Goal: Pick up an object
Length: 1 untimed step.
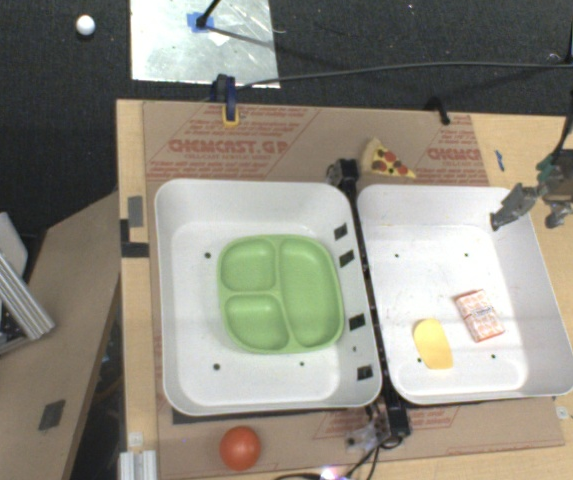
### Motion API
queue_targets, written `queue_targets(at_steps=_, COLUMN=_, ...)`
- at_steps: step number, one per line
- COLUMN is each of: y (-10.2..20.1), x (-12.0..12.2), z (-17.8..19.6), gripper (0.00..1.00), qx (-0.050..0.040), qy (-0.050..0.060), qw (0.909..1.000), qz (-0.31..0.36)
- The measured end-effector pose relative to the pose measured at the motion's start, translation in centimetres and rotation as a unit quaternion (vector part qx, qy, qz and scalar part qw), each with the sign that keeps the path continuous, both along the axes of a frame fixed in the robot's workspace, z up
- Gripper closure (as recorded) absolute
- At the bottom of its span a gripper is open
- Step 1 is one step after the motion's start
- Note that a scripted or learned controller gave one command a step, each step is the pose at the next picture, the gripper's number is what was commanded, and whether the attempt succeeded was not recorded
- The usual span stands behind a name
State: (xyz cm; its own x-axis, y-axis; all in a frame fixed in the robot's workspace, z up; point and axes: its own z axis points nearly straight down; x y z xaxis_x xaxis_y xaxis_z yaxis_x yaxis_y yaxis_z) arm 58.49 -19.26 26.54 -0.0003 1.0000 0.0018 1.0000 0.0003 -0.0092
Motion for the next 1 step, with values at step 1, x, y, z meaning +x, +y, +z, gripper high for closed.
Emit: queue_targets(at_steps=1, y=0.06, x=0.22, z=0.63, gripper=0.0, qx=-0.0011, qy=-0.005, qw=1.0, qz=0.002)
